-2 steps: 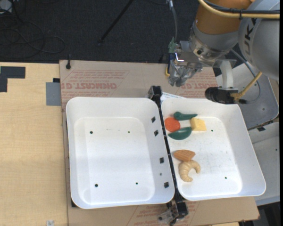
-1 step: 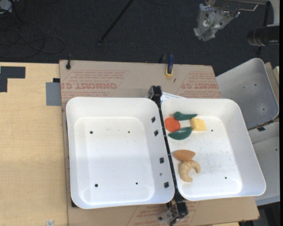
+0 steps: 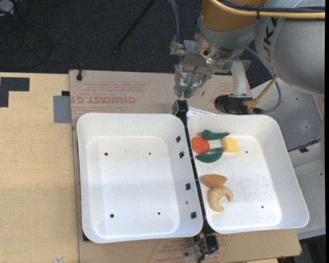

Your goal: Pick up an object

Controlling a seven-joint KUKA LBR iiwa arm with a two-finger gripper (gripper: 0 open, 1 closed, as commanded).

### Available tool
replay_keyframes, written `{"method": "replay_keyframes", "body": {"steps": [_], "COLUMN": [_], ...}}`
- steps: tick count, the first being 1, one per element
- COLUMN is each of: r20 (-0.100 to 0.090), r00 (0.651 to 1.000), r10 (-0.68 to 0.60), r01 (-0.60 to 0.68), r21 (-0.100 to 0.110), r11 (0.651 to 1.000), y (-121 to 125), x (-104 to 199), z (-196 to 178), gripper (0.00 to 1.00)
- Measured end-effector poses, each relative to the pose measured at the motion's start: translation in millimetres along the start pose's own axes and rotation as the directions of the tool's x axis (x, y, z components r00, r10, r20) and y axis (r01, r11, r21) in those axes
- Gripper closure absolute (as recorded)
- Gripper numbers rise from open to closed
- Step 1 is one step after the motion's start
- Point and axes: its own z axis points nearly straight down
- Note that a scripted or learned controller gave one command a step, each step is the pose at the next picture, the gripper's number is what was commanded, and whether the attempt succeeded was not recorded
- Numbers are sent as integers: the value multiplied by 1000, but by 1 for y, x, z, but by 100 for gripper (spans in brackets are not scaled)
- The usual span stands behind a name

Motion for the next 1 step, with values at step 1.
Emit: {"method": "replay_keyframes", "body": {"steps": [1], "r20": [-2], "r00": [1000], "r10": [3], "r01": [-3], "r21": [-30], "r11": [1000], "y": [-1], "x": [-3], "z": [-128], "gripper": [100]}}
